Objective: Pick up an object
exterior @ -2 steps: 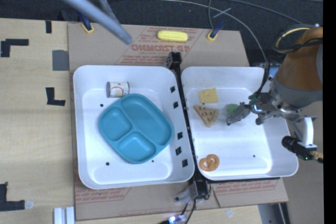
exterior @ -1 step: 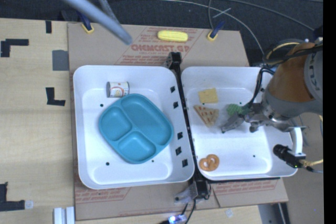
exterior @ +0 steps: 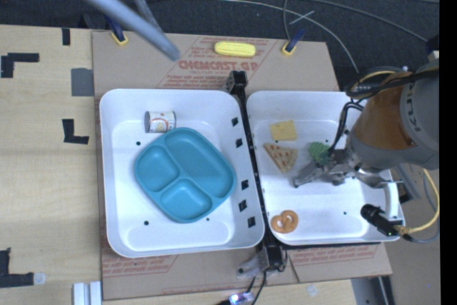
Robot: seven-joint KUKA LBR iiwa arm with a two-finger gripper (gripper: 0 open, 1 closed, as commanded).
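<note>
In the camera view, the claw (exterior: 303, 178) lay low in the right bin (exterior: 325, 228), beside the green item (exterior: 316, 151) at its one o'clock. I cannot tell its grip. Nothing looked lifted; the pick seemed still ahead.

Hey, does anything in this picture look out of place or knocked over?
Two things. A yellow corn cob lies on the cardboard beyond both bins, outside them. And a small can in the left bin lies on its side, next to the blue divided plate.
</note>
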